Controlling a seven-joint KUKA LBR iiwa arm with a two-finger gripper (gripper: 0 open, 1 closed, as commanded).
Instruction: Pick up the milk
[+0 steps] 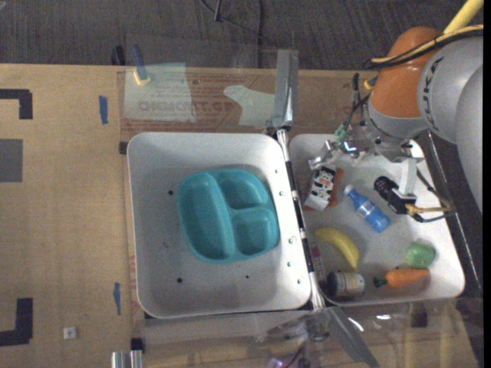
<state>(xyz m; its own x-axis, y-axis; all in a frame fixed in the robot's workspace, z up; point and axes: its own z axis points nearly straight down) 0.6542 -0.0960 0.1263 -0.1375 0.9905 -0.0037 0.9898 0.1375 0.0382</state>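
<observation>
The milk (323,188) carton lies in the right bin (445,278), near its upper left corner, beside a blue bottle (367,210). The pincer (343,148) hovers just above it; can't tell its state from here.

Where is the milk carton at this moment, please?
The milk carton lies in the right bin, near its upper left corner beside the wall between the bins. The blue bottle is to its right and the banana is below it.
</observation>
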